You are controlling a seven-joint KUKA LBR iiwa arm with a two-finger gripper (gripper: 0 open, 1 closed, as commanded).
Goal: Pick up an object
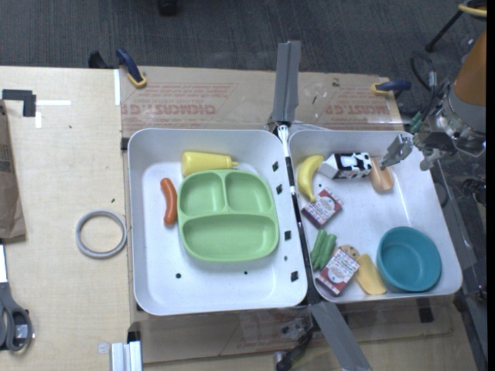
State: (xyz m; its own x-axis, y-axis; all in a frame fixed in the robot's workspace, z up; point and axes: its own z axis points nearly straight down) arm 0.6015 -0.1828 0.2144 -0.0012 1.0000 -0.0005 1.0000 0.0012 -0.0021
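Looking down, we see the gripper (400,151) hovering at the right bin's (433,199) far edge, just above a tan toy (381,179) beside the cow-print carton (352,165); whether it is gripping, we cannot tell.

right bin (433,207) | open floor between blue bowl (409,258) and cow carton (349,165) | crowded left of blue bowl: packets, green beans (323,248)
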